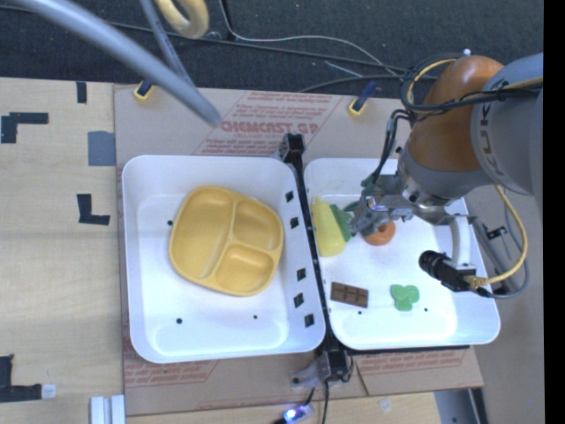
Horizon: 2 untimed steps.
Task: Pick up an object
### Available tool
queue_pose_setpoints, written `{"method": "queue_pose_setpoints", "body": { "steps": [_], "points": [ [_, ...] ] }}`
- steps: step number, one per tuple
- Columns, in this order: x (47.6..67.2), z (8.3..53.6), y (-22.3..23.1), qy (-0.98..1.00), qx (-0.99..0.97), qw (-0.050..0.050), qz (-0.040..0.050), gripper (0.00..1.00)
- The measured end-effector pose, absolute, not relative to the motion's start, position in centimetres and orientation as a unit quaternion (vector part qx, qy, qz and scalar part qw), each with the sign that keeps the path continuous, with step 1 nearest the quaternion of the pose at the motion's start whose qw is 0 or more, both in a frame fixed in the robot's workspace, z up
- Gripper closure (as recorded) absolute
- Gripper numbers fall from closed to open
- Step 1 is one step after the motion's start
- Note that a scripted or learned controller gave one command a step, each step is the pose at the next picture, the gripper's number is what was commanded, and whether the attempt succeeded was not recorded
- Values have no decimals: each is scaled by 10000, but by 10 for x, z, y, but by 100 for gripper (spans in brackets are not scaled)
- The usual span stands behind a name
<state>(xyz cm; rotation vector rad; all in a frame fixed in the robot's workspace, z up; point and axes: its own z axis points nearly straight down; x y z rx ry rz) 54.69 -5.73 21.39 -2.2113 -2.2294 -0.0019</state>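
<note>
Your bench carries two white bins: the left bin [141, 263] holds a yellow divided tray [226, 238]. In the right bin [459, 325] your gripper [375, 212] sits low over an orange object [380, 233] beside a yellow piece [328, 228]; a brown bar [348, 295] and green piece [405, 297] lie nearer you

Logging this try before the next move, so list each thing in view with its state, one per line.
Hand: low in the right bin, finger state hidden.
Yellow divided plate: flat, right way up, in the left bin.
Yellow-green item: lying by the divider, beside the hand.
Orange item: resting under the wrist, partly covered.
Brown bar: lying flat, untouched.
Green piece: lying free.
</note>
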Motion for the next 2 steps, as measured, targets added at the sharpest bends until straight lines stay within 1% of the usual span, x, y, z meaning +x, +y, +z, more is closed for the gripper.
{"method": "queue_pose_setpoints", "body": {
  "steps": [1, 2],
  "points": [
    [550, 225, -1, -7097, -7045, 7, -1, 100],
    [560, 231, 57, -7097, -7045, 7, -2, 100]
  ]
}}
